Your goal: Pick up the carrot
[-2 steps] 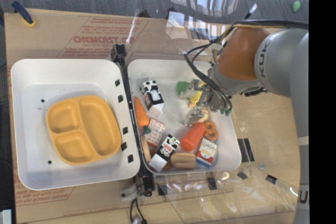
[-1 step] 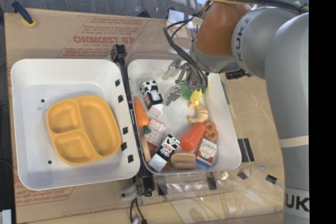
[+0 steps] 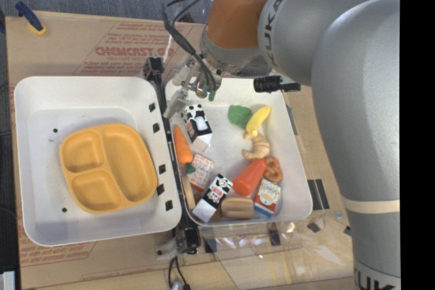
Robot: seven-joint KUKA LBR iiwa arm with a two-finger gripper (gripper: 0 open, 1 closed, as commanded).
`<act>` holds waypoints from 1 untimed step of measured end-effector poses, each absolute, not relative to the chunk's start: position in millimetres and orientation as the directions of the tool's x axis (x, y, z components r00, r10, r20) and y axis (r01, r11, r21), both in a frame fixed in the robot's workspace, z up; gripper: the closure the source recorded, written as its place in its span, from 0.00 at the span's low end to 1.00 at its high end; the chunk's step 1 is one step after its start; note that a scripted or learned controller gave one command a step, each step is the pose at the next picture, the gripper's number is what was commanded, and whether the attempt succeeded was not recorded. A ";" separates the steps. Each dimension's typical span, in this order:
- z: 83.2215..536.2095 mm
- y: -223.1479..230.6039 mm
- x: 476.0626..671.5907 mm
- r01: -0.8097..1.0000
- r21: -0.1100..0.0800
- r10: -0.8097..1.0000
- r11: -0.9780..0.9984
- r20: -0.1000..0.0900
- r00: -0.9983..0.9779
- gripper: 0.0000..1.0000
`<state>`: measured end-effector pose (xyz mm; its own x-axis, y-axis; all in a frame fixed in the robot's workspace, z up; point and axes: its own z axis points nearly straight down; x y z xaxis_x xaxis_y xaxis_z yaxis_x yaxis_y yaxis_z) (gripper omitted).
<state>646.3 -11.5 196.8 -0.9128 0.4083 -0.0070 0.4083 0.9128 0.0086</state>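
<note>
The carrot is orange and elongated, and it lies along the left wall of the right bin, pointing toward the front. My gripper hangs over the far left corner of that bin, behind the carrot and apart from it. A small cow-patterned carton sits between the gripper and the carrot. The big grey arm with its orange band covers the far right of the bin.
The left bin holds a yellow divided plate. Around the carrot lie several toy foods: a green piece, a banana, a red bottle, a second cow carton and a juice box.
</note>
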 end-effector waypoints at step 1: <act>192.5 71.8 636.7 0.482 0.003 0.482 0.876 0.001 -0.876 0.00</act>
